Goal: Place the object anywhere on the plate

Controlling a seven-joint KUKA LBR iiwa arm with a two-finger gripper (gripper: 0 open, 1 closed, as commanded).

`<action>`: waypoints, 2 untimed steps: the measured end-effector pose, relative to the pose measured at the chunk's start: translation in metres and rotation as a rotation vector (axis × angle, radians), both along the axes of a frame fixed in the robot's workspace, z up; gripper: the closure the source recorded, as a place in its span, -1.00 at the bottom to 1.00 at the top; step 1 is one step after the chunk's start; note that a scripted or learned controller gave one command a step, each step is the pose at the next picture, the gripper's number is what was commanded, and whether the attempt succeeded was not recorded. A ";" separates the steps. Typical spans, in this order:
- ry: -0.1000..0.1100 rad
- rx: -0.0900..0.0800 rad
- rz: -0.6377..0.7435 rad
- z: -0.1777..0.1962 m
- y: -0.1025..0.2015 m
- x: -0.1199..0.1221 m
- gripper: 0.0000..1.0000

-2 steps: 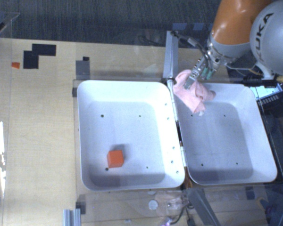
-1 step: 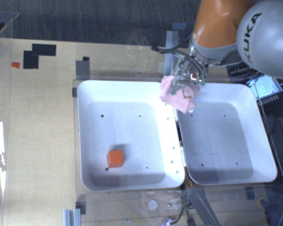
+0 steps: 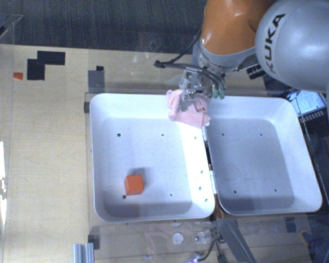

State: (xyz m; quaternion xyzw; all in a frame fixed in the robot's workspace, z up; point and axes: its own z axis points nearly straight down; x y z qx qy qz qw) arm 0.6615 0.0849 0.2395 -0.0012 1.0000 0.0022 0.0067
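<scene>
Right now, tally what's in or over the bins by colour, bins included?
White bins: 2, left bin and right bin
Orange block: 1, on the left bin's floor near the front
Pink cloth: 1, hanging at the hand over the back of the divide between the bins
Total: 4

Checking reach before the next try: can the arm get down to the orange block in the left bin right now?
Probably not yet: the pincer carries a pink cloth. The orange block itself lies open in the left bin.

The wooden bench (image 3: pixel 44 147) bears two white bins (image 3: pixel 142 158) side by side.
</scene>
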 end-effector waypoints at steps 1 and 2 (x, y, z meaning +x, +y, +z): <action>0.000 0.001 0.001 0.005 0.048 0.006 1.00; 0.002 0.001 0.002 -0.007 0.099 0.005 1.00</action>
